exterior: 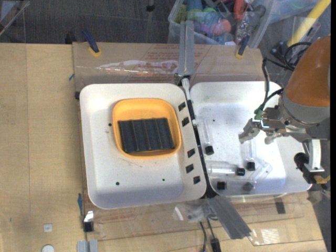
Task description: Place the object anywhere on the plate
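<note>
Clear plastic tubes with black caps (231,169) lie near the front of the right bin (226,101). Tool (261,131) hovers above that bin, fingers spread, nothing between them. Dark ridged block (146,135) sits on the orange plate (119,112), left bin (94,156). Wooden tabletop (37,140); toy-filled tub (220,9) behind.

A light wooden bench (37,140) spreads beneath two white bins (94,188). Beyond its far edge lies dark grey carpet (94,9). A clear plastic tub (220,12) crammed with colourful toys stands behind the bench at upper right, beside a yellow pole (310,17). Lighting is even and soft.
</note>
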You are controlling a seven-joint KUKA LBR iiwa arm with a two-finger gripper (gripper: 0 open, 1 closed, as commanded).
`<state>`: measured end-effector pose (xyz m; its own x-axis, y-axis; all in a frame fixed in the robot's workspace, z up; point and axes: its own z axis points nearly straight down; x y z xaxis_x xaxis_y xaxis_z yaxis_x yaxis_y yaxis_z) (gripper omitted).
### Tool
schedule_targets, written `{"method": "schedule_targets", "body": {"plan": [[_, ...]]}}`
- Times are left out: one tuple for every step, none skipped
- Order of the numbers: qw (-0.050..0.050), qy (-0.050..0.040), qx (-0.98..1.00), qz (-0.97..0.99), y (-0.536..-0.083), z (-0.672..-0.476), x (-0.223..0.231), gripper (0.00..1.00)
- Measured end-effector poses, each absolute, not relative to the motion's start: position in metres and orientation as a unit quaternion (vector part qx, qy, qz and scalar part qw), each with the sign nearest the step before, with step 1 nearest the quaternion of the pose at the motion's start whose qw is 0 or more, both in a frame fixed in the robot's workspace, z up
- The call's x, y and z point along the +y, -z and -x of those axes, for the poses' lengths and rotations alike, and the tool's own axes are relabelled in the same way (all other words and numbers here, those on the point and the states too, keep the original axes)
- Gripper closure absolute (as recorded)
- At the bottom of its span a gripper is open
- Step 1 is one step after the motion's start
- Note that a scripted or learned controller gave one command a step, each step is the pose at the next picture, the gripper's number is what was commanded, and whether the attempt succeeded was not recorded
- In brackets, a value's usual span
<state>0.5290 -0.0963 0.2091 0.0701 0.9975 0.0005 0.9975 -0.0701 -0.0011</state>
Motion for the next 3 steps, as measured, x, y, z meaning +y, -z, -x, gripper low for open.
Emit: {"method": "schedule_targets", "body": {"plan": [[-0.001, 0.0002, -0.777, 0.63, -0.184, -0.584, -0.108, 1.0], [-0.002, 0.0003, -0.817, 0.577, -0.226, -0.611, -0.078, 1.0], [-0.002, 0.0006, -0.876, 0.482, -0.225, -0.659, -0.065, 1.0]]}}
